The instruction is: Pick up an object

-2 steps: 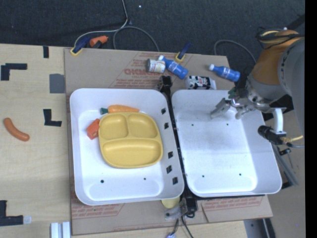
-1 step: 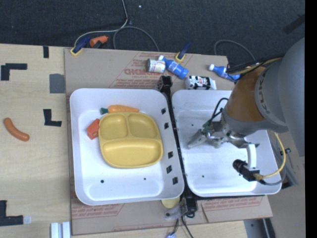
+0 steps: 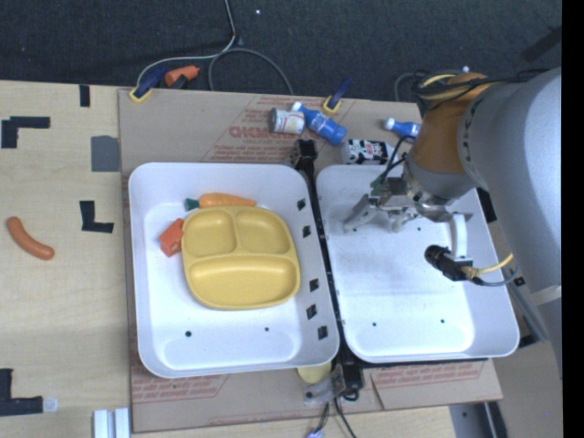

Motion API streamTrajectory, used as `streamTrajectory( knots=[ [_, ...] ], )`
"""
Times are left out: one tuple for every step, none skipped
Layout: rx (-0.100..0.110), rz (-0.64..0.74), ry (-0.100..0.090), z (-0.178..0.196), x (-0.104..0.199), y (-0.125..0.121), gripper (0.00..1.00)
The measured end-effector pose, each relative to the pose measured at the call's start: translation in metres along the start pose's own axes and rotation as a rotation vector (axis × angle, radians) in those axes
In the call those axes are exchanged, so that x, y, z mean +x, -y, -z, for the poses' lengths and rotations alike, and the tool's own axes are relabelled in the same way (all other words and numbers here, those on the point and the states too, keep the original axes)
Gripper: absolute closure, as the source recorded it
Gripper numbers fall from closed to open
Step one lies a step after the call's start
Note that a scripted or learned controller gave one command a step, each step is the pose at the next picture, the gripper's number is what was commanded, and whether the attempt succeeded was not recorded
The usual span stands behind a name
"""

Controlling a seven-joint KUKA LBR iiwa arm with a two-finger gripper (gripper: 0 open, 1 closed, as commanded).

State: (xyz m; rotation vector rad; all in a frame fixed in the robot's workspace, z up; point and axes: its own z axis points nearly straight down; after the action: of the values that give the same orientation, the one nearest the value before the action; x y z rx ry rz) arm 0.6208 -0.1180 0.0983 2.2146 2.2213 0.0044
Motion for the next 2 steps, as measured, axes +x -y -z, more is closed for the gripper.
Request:
streamTrajectory(
  knots=[
    [0.003, -0.002, 0.002, -0.013, 0.023, 0.002, 0.00],
    [0.001, 0.000, 0.000, 0.007, 0.020, -0.050, 0.00]
  ],
)
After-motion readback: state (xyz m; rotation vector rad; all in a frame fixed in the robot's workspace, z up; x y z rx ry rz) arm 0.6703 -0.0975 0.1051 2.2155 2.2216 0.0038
